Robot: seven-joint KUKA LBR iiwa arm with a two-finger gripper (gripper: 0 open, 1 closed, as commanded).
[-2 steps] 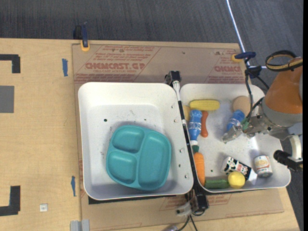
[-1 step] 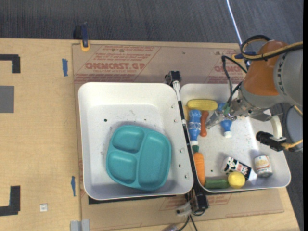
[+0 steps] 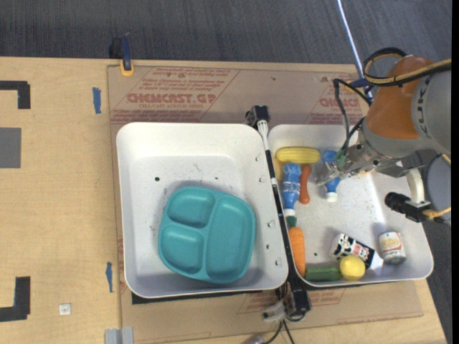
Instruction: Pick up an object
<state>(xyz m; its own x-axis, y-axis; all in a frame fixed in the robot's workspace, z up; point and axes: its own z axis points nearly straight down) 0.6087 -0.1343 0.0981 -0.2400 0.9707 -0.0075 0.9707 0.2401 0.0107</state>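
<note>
My gripper (image 3: 343, 166) reaches down into the back part of the right bin (image 3: 373, 206), under the grey arm with its orange band (image 3: 398, 110). A small blue and white object (image 3: 331, 183) lies right at the gripper's tip, touching or nearly touching it; whether it is gripped is hidden. To its left are a yellow banana (image 3: 297, 154), a blue bottle (image 3: 290, 185) and a thin red-orange piece (image 3: 305, 185).
Along the right bin's front lie a carrot (image 3: 296, 246), a green cucumber (image 3: 323, 272), a lemon (image 3: 351, 266), a black and white carton (image 3: 353, 249) and a small can (image 3: 391, 246). A teal divided plate (image 3: 207, 233) sits in the left bin (image 3: 143, 156).
</note>
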